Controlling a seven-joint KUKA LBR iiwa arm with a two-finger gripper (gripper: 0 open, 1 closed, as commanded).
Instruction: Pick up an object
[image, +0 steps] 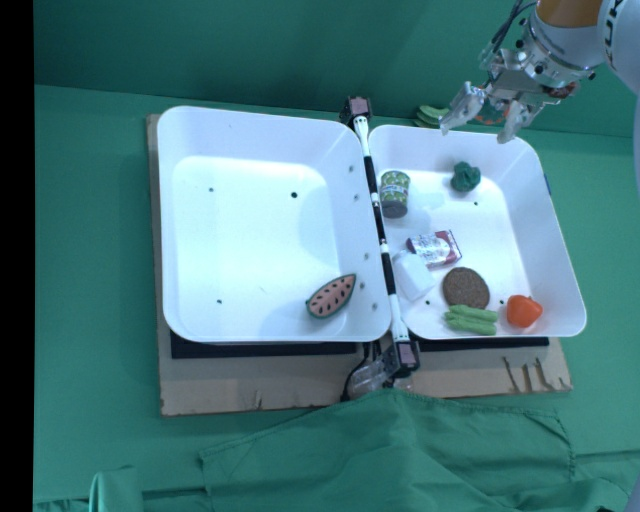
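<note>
Above the far edge of the right bin (560, 260), we see the gripper (487, 112) hovering w/ jaws spread wide, nothing between them, touching nothing. Nearest pick is the green broccoli (464, 177), just below it in the bin's far part, apart from the cup (394, 192). To do it well, we'd say: centre over the broccoli, drop straight, close only once the fingers (455, 108) straddle it.

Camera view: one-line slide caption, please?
Open gripper hovers above the right bin's far edge near the broccoli; nothing held.
</note>
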